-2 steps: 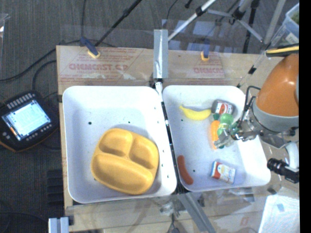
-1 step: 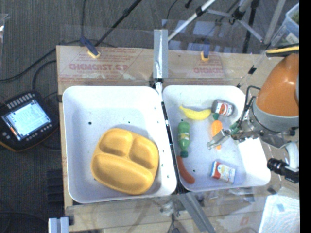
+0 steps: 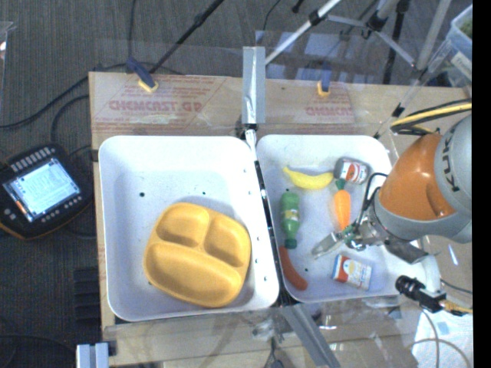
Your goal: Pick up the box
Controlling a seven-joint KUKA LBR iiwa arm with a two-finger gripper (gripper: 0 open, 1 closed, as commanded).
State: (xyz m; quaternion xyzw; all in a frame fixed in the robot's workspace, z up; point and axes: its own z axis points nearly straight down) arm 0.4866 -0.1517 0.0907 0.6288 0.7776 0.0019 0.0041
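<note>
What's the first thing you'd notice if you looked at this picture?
The big yellow tray with its sections fills much of the left bin. Next comes the robot's grey arm with its orange band, reaching in from the right over the right bin. Its gripper hangs above the small box, among toy foods: a banana, a green bottle and a carrot.

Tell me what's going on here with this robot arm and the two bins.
The arm's claw hangs low in the right bin, just above and left of the small box, with nothing visible between its fingers. Around it lie a carrot, a green bottle, a banana, a small can and a red sausage. The left bin holds a yellow sectioned tray.
</note>
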